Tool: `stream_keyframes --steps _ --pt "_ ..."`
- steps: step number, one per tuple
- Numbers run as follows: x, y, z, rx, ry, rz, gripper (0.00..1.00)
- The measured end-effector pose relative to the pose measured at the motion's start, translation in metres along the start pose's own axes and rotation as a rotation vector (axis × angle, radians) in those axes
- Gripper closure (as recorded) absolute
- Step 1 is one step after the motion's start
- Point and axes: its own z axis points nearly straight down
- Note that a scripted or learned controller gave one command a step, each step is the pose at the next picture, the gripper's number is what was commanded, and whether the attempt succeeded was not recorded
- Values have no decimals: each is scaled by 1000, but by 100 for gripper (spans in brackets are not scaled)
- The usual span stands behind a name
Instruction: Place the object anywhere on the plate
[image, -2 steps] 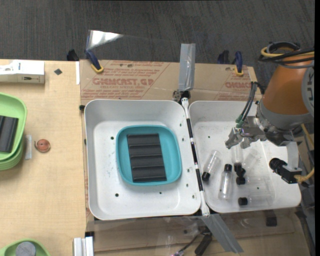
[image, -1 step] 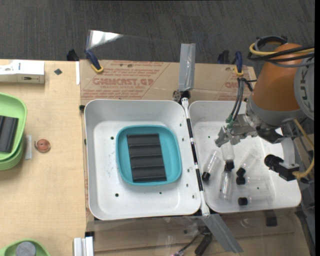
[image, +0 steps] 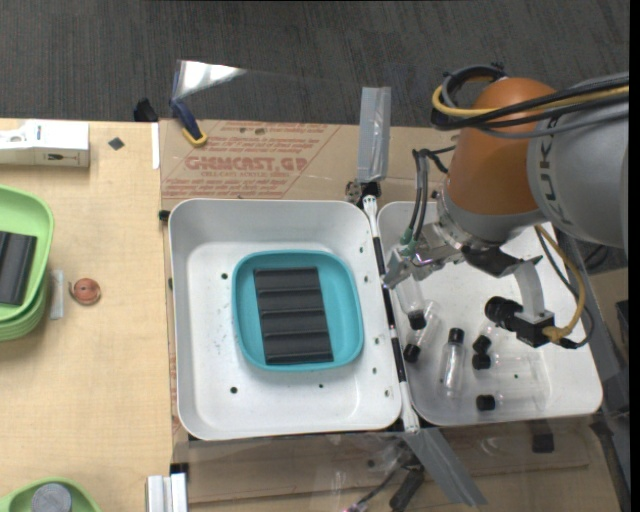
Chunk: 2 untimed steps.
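Hovering over the right white bin (image: 560, 395) among small clear black-capped vials (image: 452, 368); gripper (image: 415, 262) state impossible to tell. Picking comes first, then carrying to the teal square plate (image: 245, 300).

A robotics lab, by the look of it: a grey arm (image: 560, 150) with loose cables hangs over two white bins (image: 190, 330) on a plywood tabletop (image: 90, 400), with cardboard (image: 250, 160) taped down at the far side.
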Motion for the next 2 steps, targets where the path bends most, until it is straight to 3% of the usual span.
stream_keyframes --steps 1,2 --pt "0 0 0 0 0 0 0" --pt "-2 0 -8 2 -1 4 100"
